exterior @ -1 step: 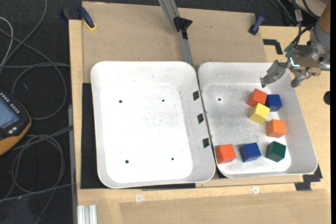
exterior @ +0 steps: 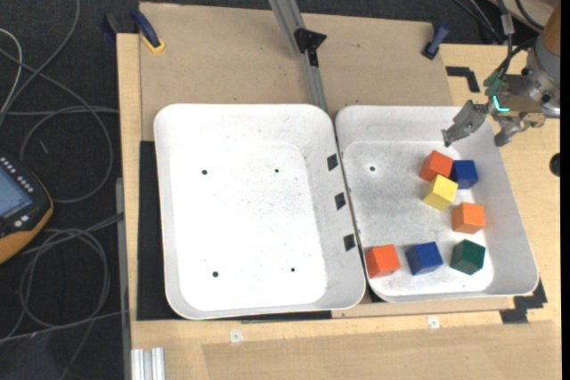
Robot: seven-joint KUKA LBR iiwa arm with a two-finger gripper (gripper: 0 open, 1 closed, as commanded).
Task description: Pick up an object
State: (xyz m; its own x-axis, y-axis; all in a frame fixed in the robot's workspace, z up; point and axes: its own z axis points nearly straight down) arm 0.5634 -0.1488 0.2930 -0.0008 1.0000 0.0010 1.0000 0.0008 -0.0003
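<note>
My hand (exterior: 485, 127), fingers spread and empty over the right bin's (exterior: 392, 125) far edge, could nudge the tight orange (exterior: 436, 165) and blue cubes (exterior: 464, 173) apart

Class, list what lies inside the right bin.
Inside the right bin: seven blocks, three orange, two blue, one yellow, one green. Nothing visibly hidden.

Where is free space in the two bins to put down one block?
The left bin has a wide bare floor. In the right bin, only the part beside the divider is bare, above the orange block. Its right half is crowded with blocks under the gripper.
</note>
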